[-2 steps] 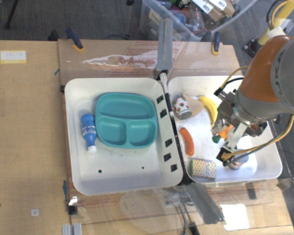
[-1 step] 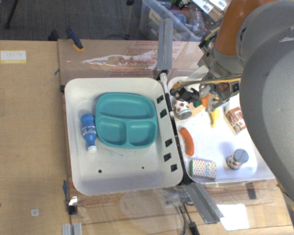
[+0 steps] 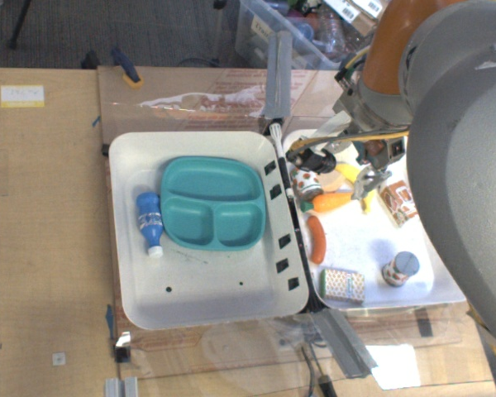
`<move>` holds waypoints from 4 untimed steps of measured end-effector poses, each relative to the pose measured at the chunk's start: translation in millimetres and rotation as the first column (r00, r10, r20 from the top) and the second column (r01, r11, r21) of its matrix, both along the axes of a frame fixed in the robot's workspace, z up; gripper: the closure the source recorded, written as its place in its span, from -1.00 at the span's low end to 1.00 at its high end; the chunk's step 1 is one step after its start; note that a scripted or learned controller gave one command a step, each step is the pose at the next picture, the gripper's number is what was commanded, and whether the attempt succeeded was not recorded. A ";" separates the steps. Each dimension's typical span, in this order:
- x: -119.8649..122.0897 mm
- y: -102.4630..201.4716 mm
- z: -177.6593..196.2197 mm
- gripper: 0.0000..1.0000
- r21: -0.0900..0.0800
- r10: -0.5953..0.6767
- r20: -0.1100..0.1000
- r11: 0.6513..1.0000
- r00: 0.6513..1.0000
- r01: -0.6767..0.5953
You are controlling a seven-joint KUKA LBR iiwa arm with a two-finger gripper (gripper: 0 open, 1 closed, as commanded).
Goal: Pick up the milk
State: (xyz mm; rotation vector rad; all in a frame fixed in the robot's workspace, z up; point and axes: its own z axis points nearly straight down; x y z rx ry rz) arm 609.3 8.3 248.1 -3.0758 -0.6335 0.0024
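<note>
A small white carton with a coloured pattern, which looks like the milk, lies on its side at the near left of the right bin. My gripper hangs over the far part of that bin, above a cluster of toy food and well away from the carton. Nothing can be seen held in it. The grey arm with its orange band covers the bin's right side.
Under the gripper lie an orange carrot-like piece, a yellow piece and a brown-and-white packet. A red sausage and a small blue-capped jar sit nearer. The left bin holds a teal divided plate and a blue bottle.
</note>
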 end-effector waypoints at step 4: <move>-83.4 209.7 -148.1 -1.00 0.009 -0.218 0.032 0.976 0.976 0.217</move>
